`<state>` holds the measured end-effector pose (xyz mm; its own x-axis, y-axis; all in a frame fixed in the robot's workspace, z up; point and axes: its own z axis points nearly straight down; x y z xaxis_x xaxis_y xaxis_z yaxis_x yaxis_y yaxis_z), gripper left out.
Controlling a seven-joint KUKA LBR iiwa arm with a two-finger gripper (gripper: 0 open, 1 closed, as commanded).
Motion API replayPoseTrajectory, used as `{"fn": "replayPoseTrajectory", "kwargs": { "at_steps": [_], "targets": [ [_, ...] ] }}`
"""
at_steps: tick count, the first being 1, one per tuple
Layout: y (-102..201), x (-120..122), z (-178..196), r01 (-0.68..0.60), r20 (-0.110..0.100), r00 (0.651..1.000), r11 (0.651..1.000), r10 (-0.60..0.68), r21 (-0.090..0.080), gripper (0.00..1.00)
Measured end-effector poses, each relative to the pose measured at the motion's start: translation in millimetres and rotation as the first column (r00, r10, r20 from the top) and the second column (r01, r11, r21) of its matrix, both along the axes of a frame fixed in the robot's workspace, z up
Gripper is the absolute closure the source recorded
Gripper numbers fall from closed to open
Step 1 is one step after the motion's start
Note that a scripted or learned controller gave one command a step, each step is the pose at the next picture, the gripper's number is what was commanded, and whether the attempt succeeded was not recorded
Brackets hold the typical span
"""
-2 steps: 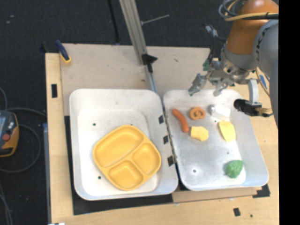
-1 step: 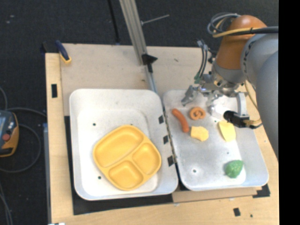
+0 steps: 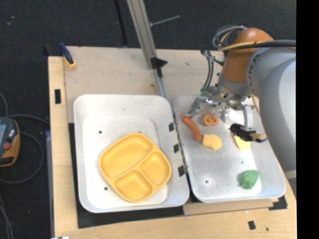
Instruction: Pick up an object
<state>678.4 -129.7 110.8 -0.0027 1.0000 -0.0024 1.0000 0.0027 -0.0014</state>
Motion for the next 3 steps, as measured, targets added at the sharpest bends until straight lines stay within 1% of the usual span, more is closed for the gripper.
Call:
{"fn": "replayPoseTrajectory", "kwargs": {
  "at_steps": [1,2,3],
  "targets": [
    [-1,1,15,-0.001,0.006,1.0,1.0,0.001,-0.002,1.0],
    [-8,1,79,0.003,0.01,1.0,1.0,-0.003,0.0,1.0],
    [-6,-2,124,0.001,0.006,1.0,1.0,-0.001,0.001,1.0]
  ]
}}
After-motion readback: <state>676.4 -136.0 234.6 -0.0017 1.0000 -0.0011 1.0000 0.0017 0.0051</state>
